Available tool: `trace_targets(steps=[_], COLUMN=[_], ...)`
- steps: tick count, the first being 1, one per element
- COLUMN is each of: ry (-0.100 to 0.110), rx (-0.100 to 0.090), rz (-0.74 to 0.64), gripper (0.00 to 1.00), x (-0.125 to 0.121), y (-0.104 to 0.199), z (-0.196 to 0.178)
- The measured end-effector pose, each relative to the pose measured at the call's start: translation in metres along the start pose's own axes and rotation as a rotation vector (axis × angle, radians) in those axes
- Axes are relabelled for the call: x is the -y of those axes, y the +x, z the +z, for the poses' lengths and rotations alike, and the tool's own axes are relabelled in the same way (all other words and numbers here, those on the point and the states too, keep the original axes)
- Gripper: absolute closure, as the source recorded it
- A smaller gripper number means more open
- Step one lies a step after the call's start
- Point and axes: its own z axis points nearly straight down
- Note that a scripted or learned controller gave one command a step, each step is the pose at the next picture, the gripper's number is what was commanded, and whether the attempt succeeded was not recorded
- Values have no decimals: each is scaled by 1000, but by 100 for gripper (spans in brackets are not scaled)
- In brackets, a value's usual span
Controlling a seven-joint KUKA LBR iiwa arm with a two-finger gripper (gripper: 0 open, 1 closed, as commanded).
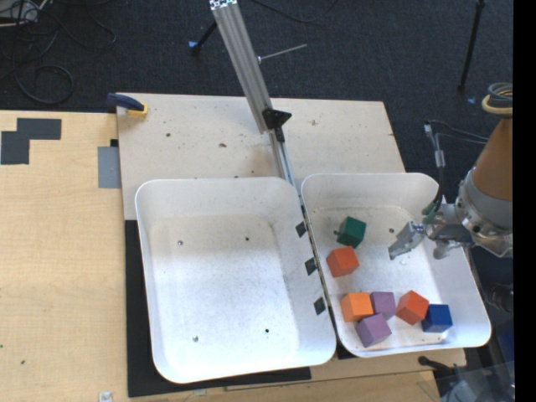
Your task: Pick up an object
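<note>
Several cubes lie in the right bin (377, 180): a green cube (352, 230), a red-orange cube (342, 261), an orange cube (358, 306), two purple cubes (383, 301) (373, 329), another red-orange cube (412, 306) and a blue cube (437, 317). My gripper (424, 246) hangs over the right side of that bin, right of the green cube and above the red-orange and blue cubes at the front. Its fingers are spread open with nothing between them.
The left bin (218, 275) sits beside the right one, with a divider edge between them. A slanted aluminium bar (247, 61) rises from the bench behind the bins. The arm's orange band (501, 162) is at the right edge.
</note>
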Motion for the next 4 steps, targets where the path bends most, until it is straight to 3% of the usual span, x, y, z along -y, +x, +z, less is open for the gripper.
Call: trace_targets(steps=[1,2,3,4], ry=[1,2,-3,-9], rx=[0,-1,0,2], rz=[0,1,9,7], gripper=[0,0,100,100], x=[9,3,2,5], y=[-2,1,-1,-4], z=[49,110,97,55])
